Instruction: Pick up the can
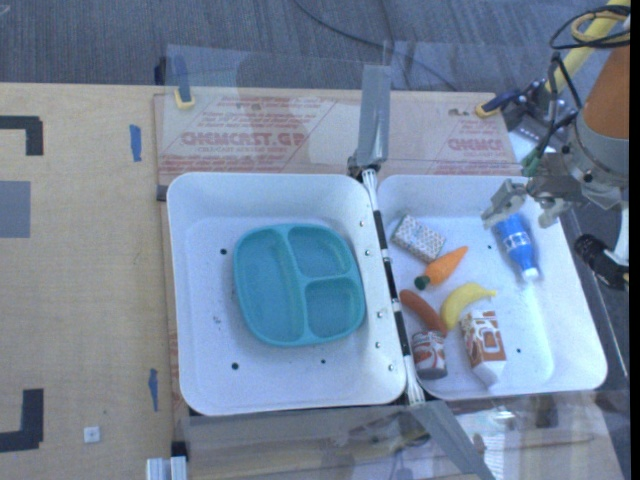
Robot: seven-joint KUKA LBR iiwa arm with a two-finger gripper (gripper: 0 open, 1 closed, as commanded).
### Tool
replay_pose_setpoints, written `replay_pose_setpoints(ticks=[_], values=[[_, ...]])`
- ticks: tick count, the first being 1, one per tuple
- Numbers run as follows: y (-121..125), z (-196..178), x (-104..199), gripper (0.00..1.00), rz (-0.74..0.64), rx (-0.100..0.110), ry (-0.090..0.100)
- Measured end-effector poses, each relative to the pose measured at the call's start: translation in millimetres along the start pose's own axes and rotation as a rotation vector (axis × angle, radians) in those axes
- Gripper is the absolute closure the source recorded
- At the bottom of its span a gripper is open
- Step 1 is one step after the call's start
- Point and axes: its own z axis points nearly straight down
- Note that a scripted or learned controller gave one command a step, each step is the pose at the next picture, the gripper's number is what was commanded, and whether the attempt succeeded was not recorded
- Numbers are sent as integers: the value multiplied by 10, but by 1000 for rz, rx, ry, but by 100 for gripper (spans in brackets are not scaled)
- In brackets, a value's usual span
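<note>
The can (pixel 430 354) is small and reddish-brown with a pale band. It stands at the front left of the right bin (pixel 570 363), close to the wall between the bins. My gripper (pixel 524 206) hangs over the bin's far right part, well away from the can. Its fingers (pixel 499 205) are spread open with nothing held between them. The far end of a blue bottle (pixel 516 247) lies just below them.
Around the can lie a brown sausage (pixel 424 311), a banana (pixel 466 301) and a red-and-white carton (pixel 484 346). Farther back are a carrot (pixel 446 264) and a small patterned box (pixel 419 238). The left bin (pixel 200 368) holds a teal divided plate (pixel 298 283).
</note>
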Motion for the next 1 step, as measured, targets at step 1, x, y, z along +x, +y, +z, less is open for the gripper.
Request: replay_pose_setpoints(ticks=[1], values=[[245,578,-692,0,-84,-1,-1]])
